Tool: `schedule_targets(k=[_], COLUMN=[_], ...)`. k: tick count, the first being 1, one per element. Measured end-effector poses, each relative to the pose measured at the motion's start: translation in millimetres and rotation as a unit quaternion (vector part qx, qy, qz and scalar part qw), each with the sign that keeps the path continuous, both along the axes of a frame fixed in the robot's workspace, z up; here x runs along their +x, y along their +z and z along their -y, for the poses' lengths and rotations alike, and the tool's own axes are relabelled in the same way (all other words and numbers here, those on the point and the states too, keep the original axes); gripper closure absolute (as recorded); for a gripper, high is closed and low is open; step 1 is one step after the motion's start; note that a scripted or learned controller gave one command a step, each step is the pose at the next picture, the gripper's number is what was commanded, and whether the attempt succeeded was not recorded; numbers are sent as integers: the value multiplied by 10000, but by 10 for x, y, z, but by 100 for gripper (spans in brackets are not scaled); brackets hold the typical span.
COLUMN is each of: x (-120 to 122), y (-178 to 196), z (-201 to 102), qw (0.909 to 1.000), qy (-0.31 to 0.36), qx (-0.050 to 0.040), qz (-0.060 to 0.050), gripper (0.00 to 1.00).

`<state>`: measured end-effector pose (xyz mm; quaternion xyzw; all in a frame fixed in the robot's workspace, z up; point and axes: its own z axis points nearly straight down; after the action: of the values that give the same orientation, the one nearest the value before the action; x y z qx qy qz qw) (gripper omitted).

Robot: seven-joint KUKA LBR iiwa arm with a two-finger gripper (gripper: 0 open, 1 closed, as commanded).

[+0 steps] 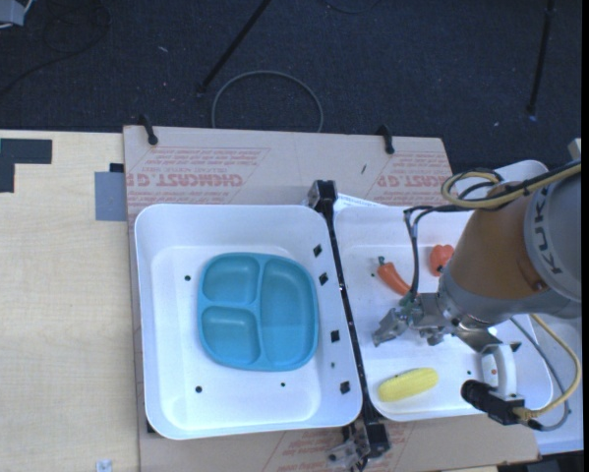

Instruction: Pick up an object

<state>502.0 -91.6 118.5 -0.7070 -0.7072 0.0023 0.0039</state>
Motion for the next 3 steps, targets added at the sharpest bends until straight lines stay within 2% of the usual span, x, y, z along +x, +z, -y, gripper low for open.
schedule_targets(k=[1,2,3], x=[-3,3,26], y=[-321,-201,349], z=[-9,8,121], qw=[10000,10000,10000], qy=[-3,-38,-38], qx=[-6,-3,-14], qz=[24,29,50], gripper=[0,100,100])
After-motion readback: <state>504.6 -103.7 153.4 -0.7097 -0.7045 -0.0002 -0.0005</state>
